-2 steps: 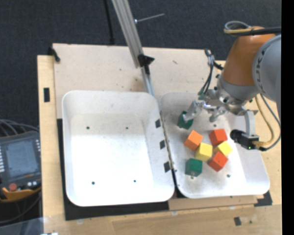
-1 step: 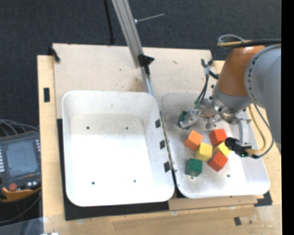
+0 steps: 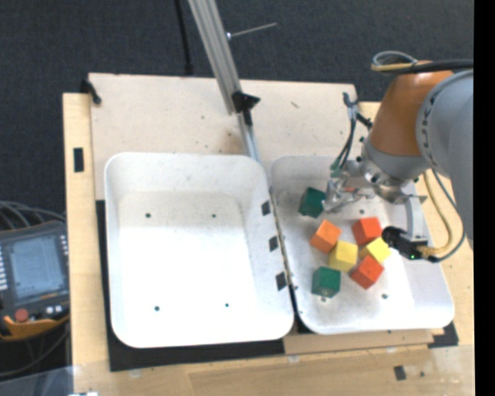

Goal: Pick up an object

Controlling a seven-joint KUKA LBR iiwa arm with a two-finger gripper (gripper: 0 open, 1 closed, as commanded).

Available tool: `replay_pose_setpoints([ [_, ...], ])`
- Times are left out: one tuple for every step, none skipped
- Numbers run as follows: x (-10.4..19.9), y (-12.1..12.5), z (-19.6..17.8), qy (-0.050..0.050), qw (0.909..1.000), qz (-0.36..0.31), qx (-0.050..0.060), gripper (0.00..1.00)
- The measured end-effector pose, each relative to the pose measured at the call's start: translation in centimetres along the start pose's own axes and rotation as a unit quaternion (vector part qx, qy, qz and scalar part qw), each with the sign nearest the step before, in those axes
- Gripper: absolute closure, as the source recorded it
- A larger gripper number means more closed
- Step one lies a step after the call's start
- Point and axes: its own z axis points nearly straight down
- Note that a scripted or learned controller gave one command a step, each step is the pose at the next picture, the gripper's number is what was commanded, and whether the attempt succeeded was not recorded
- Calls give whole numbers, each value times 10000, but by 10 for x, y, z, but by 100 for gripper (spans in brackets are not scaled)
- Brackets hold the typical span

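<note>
1. The grey arm [image 3: 433, 130] with its orange band reaches in from the right, over the right bin [image 3: 429, 304].
2. The pincer [image 3: 340, 195] hangs low at the upper part of that bin, just beside a dark green cube [image 3: 311, 202]; whether its tips are apart or together cannot be told here.
3. Nothing is seen between the tips.
4. Below lies a cluster of blocks: an orange cube [image 3: 325, 236], a red cube [image 3: 366, 230], a yellow cube [image 3: 343, 256], a second yellow cube [image 3: 379, 250], an orange-red cube [image 3: 366, 271] and a second green cube [image 3: 326, 282].
5. The left bin [image 3: 190, 246] sits alongside on the surface [image 3: 165, 114].
6. A teach pendant [image 3: 29, 279] lies at the far left.
</note>
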Motion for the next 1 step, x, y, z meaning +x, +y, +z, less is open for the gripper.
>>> replay_pose_setpoints([
  [8, 6, -51, 0, 10000, -57, -15, 100],
])
